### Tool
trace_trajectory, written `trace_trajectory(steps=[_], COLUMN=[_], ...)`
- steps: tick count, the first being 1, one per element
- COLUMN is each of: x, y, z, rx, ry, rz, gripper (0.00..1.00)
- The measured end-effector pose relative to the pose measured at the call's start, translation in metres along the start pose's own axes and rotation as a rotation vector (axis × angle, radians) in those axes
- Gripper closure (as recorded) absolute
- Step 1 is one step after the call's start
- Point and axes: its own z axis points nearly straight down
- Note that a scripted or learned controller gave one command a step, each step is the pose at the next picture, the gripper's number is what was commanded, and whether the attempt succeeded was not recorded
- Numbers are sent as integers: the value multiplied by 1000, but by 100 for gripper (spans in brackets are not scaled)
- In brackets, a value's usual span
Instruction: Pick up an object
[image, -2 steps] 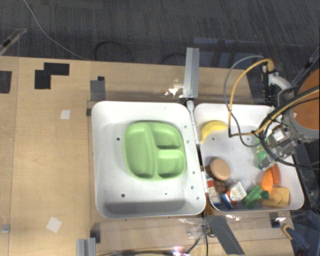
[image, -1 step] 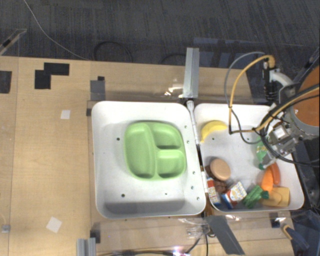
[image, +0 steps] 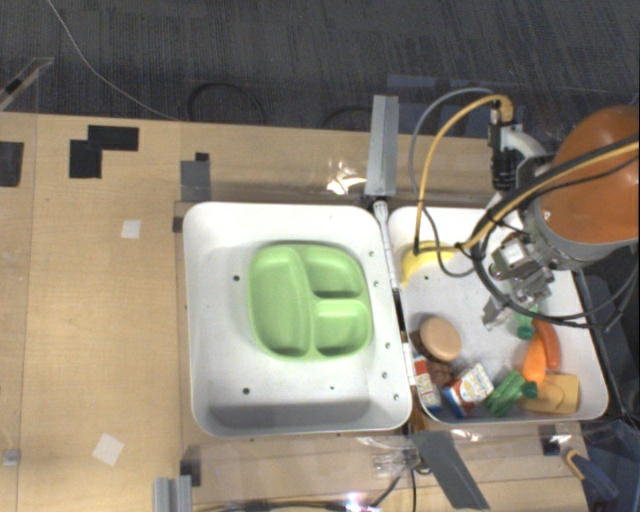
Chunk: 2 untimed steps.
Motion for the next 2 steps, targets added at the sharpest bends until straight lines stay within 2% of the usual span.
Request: trace_trajectory(steps=[1,2], x=[66,16], y=[20,20], z=[40,6], rx=[-5,-1], ry=[1,1], rz=[-257,-148], gripper=[100,100])
